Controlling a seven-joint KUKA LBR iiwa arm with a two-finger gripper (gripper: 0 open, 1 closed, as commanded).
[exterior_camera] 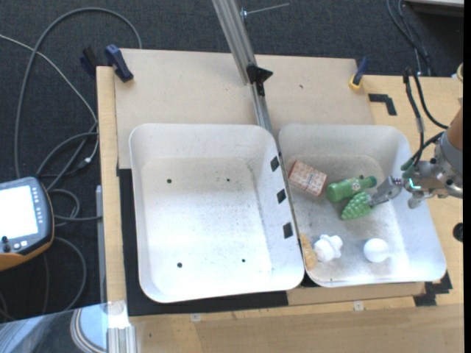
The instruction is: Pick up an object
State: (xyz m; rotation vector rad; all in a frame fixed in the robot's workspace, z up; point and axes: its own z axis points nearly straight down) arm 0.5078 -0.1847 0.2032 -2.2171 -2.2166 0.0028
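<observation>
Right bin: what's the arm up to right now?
The KUKA arm reaches in from the right, with its gripper low inside the right bin, right at two green objects: a smooth green bottle-like piece and a bumpy green one beside it. I can't tell whether anything is actually grasped. Lying apart from the gripper in the same bin are a pinkish-tan patterned block, a small white knobby piece and a white ball. The left bin sits alongside.
</observation>
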